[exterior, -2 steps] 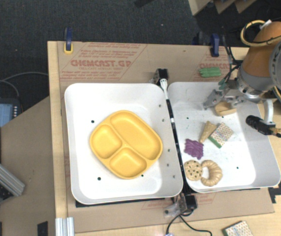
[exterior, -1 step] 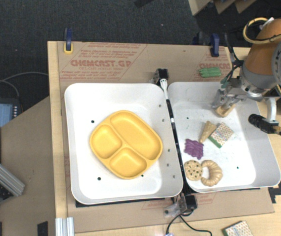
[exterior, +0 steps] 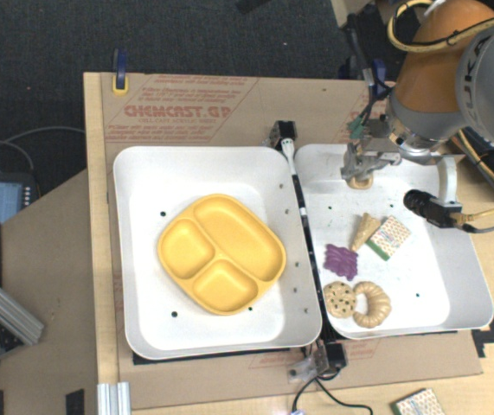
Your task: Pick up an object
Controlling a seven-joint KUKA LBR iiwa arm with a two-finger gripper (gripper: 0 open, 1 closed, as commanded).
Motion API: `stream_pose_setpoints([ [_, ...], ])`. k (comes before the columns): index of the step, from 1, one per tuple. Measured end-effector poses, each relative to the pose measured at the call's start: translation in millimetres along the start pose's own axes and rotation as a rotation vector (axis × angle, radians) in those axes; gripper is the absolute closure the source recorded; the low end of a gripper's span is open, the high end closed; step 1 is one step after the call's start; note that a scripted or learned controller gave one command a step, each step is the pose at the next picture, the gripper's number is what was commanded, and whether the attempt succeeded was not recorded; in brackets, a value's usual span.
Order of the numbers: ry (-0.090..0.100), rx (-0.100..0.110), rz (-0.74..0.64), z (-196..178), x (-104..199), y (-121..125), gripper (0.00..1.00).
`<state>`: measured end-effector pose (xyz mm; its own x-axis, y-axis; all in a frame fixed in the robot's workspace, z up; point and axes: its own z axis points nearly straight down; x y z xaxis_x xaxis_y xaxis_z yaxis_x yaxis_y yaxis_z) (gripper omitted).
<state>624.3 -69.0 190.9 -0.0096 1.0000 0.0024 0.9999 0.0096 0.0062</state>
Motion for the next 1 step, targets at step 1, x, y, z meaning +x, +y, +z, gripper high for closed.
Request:
stream_pose_setpoints([
  [1, -0.002, 0.006, 0.009, 6.0, -7.2, -1.0, 0.00],
])
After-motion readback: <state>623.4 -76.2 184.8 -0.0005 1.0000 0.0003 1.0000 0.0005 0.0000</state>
